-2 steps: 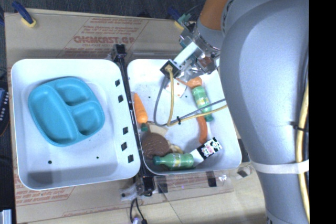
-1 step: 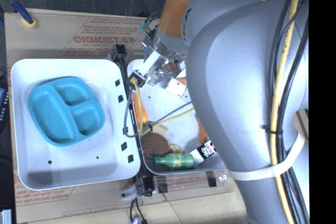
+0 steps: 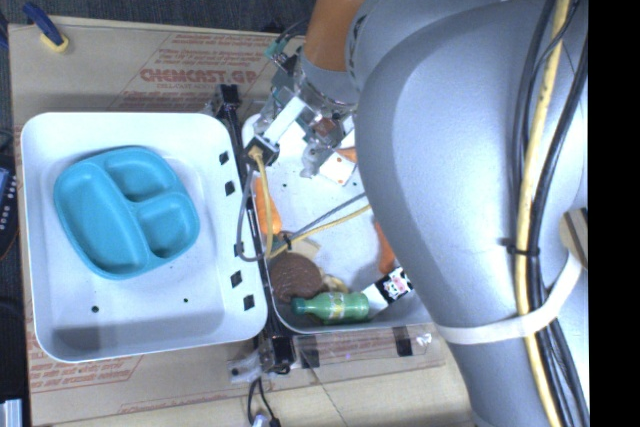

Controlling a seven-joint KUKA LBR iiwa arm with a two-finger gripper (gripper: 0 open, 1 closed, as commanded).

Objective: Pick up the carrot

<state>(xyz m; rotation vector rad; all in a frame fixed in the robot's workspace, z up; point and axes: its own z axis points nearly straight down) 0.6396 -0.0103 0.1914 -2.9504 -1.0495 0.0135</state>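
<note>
I am reading the carrot (image 3: 266,203) as lying along the right bin (image 3: 290,190)'s left wall, long axis parallel to it. I am seeing the gripper (image 3: 318,147) hovering just beyond the carrot's far end, toward the bin's middle. I cannot tell the gripper's state.

The bench (image 3: 150,80) bears two white bins (image 3: 60,315) side by side.

Even light — soft, slightly blurred

Blue divided tray (image 3: 125,208) in left bin (image 3: 60,335) (green bottle (image 3: 335,307) in the right bin)
</note>
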